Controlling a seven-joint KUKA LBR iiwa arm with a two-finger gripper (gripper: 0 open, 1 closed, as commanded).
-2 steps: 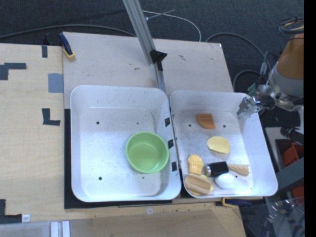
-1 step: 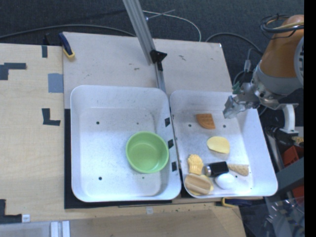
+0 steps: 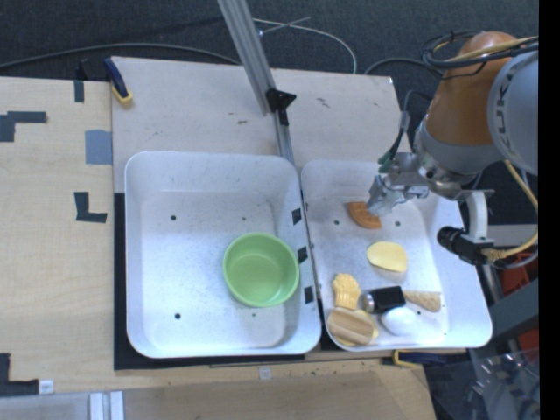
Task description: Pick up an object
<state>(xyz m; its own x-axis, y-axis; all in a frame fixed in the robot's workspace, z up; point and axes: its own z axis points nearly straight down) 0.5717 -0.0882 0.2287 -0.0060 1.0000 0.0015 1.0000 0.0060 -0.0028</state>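
Tool (image 3: 381,201) is lowered into the right bin (image 3: 455,322), directly at the right end of an orange-brown toy food piece (image 3: 362,215). Finger state: cannot tell. Nearer the camera in that bin: yellow disc (image 3: 387,256), corn cob (image 3: 346,290), black cylinder (image 3: 383,299), bread roll (image 3: 351,326), white egg (image 3: 400,320). Left bin (image 3: 157,191) contains a green bowl (image 3: 260,269), upright, near the dividing wall.

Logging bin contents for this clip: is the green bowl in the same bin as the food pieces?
No. The green bowl sits in the left bin, while the food pieces lie in the right bin.
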